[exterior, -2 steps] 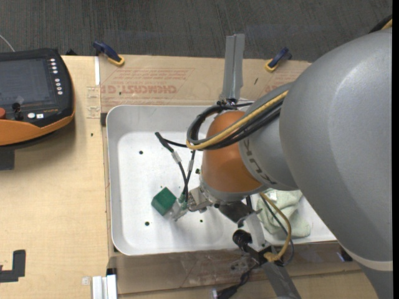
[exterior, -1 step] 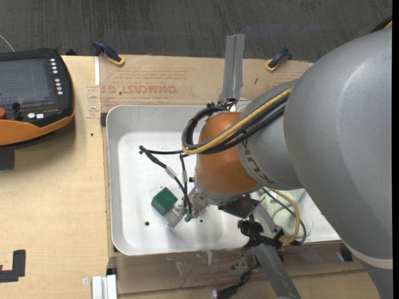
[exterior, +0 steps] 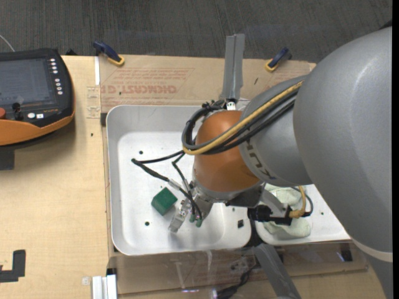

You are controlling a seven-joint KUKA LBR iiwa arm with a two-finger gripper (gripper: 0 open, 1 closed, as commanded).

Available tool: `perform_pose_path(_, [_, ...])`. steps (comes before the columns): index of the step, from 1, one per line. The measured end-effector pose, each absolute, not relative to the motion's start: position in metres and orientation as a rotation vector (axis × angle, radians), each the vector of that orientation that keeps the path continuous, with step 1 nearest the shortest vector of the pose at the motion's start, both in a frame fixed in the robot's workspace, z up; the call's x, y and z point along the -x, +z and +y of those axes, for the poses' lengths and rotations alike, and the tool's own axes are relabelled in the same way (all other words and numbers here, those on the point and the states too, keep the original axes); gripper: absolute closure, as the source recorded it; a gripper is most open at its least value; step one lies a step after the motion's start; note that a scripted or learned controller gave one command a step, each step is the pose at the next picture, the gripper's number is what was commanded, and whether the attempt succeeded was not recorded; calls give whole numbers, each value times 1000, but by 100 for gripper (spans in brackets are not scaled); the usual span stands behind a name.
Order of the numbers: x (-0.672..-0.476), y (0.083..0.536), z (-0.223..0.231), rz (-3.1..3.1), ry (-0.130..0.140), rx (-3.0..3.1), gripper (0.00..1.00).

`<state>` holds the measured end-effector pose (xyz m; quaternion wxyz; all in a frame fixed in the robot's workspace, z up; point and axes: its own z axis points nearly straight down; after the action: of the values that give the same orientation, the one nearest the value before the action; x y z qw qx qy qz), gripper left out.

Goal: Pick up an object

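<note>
A green block lies on the floor of the left white bin, toward its front. My gripper hangs low in that bin, just right of the block and close to its edge; I cannot tell whether they touch. The orange wrist band and grey arm cover the bin's right part. A small green piece shows beside the gripper's base. Black cables trail across the bin floor behind the block.
A pale, crumpled object lies in the right bin, partly under the arm. A teach pendant rests on the bench at far left. Cardboard held by two clamps lies behind the bins.
</note>
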<state>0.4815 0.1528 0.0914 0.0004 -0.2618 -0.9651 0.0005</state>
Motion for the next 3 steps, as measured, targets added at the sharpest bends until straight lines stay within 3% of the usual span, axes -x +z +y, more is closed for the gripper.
perform_pose_path(1, [-477, 91, 119, -2890, 3, 1226, 0])
perform_pose_path(2, [-478, 214, 117, -2839, 2, 1349, 0])
perform_pose_path(3, [-479, 307, 152, -3093, -1, 568, 0])
